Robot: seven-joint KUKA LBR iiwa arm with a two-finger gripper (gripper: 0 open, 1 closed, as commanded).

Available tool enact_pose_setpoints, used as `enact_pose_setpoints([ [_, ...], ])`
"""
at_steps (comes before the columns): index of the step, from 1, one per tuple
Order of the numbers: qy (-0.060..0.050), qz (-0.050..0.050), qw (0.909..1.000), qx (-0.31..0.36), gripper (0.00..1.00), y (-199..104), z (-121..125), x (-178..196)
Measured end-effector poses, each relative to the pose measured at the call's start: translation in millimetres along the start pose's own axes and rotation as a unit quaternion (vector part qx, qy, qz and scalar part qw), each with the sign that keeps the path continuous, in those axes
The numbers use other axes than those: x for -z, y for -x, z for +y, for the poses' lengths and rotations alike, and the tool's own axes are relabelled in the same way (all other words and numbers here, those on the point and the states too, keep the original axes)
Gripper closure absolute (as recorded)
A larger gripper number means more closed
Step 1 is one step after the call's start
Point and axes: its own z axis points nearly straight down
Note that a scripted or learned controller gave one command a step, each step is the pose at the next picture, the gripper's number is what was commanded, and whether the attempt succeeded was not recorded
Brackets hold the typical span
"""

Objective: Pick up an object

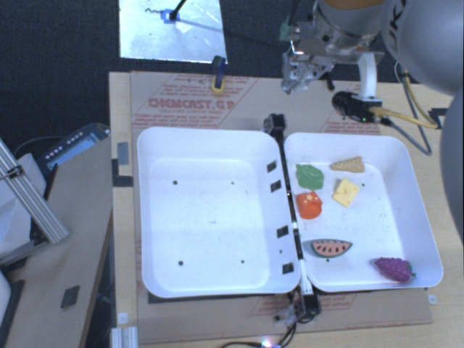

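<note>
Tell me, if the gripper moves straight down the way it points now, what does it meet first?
Probably the bare bench board behind the right bin, not the toys; the gripper hangs beyond the bin's far rim, though depth is unclear.

- A green leafy piece [310,175] lay flat near the right bin's [406,154] inner wall.
- A tan bread-like wedge [348,165] lay toward the far side.
- A yellow cheese block [346,192] sat just below it.
- A red tomato [309,204] rested beneath the green piece.
- A watermelon slice [331,248] lay nearer the front.
- Purple grapes [394,268] sat in the front right corner.
</note>
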Motion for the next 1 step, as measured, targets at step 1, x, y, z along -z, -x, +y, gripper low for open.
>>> enact_pose_setpoints([
  [1,-0.012,0.000,0.9999,0.000,1.00,-108.5,-42.0,-119.2],
])
